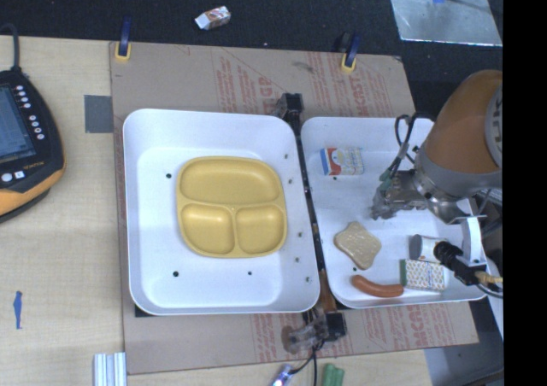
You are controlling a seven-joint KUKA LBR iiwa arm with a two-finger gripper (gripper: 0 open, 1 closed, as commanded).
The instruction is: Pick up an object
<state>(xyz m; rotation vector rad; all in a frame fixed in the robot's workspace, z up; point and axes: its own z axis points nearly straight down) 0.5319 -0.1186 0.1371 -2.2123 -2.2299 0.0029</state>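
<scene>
The hand [386, 202] hovers right of frame centre; whether it is wide or narrow, I cannot tell. The bread slice [358, 244] lies just below-left of it.

I count two white bins [137, 205], one yellow divided plate [231, 205], one bread slice [357, 244], one sausage [377, 288], two small cartons [342, 160].

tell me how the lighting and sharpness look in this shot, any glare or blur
Camera view: even overhead light; the left bin is bright, nearly washed out, with soft shadow around the yellow tray; the gripper is slightly blurred; the carton print is too soft to read.
</scene>
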